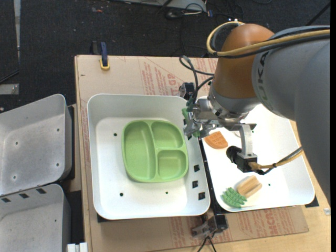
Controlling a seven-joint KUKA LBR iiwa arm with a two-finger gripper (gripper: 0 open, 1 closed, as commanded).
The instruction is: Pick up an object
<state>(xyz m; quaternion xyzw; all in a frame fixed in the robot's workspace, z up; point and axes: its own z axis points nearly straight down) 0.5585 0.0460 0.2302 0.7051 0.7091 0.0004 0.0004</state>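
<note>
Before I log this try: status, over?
Gripper low at right bin's left edge, fingers hidden. Orange waffle-like piece beside it, not held. Tan block, green leafy toy lie apart.

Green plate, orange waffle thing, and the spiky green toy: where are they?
Green plate (155, 151): camera view, on its middle divider, in the left bin.
Orange waffle thing (216, 139): camera view, on its flat top.
Spiky green toy (232, 198): camera view, on its ridged body.

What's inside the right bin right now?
In the right bin: an orange piece, a tan block, a green ridged piece. The arm covers its upper part.
</note>
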